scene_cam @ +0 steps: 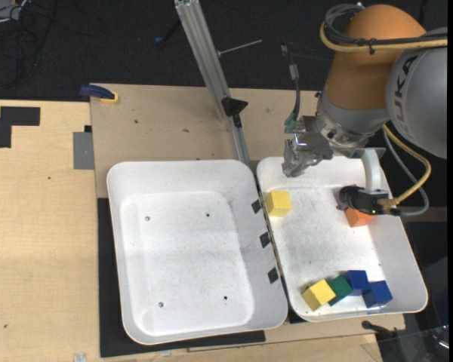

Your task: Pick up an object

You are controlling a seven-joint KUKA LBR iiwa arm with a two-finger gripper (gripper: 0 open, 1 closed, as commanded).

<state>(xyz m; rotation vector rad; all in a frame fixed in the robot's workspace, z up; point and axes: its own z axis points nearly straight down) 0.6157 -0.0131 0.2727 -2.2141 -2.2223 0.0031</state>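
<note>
- Pale wood worktop point(38, 202) fills the left of the scene, with black cloth behind its far edge and two white bins side by side toward the right end.
- Nothing lies in the left bin point(128, 202); every object is in the right bin point(408, 270).
- At the right bin's far rim hangs the tool point(296, 164), low and over the far-left corner, the grey and orange arm point(370, 59) bulking above it.
- How the tool is set I cannot tell from where I stand; nothing sits in it that I can see.
- A yellow cube point(278, 202) rests just nearside of the tool, close to the bin's left wall, apart from everything else.
- An orange block point(356, 217) lies toward the right wall, partly under a black fitting on the arm's cabling.
- Along the near rim sits a cluster: a yellow block point(317, 294), a green block point(340, 287) and two blue blocks point(368, 286), touching one another.
- To my eye this is the approach step: the tool is over the bin but no pick has been made.
- The yellow cube looks the likeliest target, being nearest and free on all sides.
- The next move calls for shifting a little toward the near rim, centring above the cube, then dropping straight down.
- The bin's left wall is close, so clearance on that side needs care.
</note>
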